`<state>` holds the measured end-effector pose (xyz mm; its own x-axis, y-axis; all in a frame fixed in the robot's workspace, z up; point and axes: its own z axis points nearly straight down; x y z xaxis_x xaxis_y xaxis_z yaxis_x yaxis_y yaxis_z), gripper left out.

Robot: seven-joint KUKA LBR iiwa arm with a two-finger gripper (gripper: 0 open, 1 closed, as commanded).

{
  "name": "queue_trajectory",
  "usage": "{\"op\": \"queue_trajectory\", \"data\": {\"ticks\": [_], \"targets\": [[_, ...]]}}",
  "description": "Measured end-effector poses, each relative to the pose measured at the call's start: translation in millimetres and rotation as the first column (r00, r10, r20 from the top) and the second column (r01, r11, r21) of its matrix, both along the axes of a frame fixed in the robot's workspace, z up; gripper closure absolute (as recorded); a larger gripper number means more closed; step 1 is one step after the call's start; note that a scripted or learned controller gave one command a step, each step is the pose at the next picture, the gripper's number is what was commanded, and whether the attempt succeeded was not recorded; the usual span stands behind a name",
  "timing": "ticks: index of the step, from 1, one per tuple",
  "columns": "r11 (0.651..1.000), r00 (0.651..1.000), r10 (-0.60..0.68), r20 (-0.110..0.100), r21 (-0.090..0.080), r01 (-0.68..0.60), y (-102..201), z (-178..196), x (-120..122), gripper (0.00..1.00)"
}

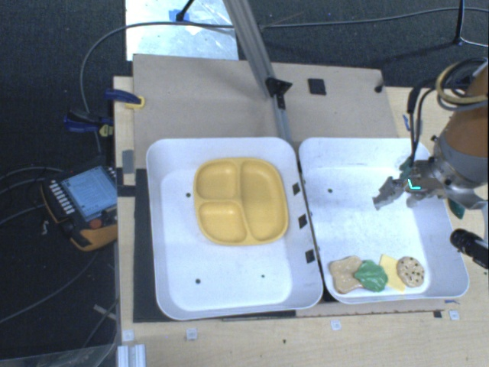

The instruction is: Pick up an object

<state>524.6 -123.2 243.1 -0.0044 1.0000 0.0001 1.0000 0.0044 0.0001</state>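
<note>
A yellow sectioned plate [241, 201] sits in the left bin [172, 281]. The claw [393, 193], grip unclear, hovers over the right bin [344, 167], above a cookie [410, 271], cheese [391, 270], green leaf [371, 275], and tan biscuit [344, 274].

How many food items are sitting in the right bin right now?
4, clustered along its near edge: tan biscuit, green leafy piece, yellow slice partly under it, chip cookie. More could be hidden beneath.

Bench [229, 98], a tan board seen from above at a slant, bearing two shallow white bins side by side. Left bin [172, 281] and right bin [344, 167] nearly meet along their inner rims, with small black clips [302, 222] between them. A black square [317, 86] lies on the board behind the right bin.
</note>
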Motion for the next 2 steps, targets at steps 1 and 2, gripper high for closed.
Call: {"op": "queue_trajectory", "data": {"ticks": [1,2], "targets": [[1.0,1.0,0.0,0.002,0.0,0.0,0,1,0,0.0],[1.0,1.0,-0.003,-0.003,0.0,0.003,-3,-60,5,0.0]]}}
